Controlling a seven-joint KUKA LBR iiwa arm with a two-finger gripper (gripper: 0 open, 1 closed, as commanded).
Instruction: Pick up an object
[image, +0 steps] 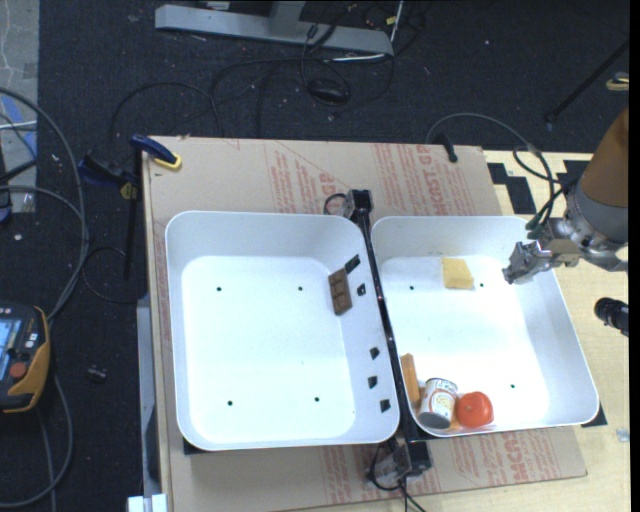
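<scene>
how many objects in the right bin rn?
4 in the right bin: yellow block near the far wall; orange stick, can and red ball clustered in the near left corner. More could sit behind those.

Robotics lab, white bins (200, 240), loose cables (200, 95)

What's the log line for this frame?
gripper: over right bin upper right edge | holding: nothing seen | nearest: yellow block
</scene>
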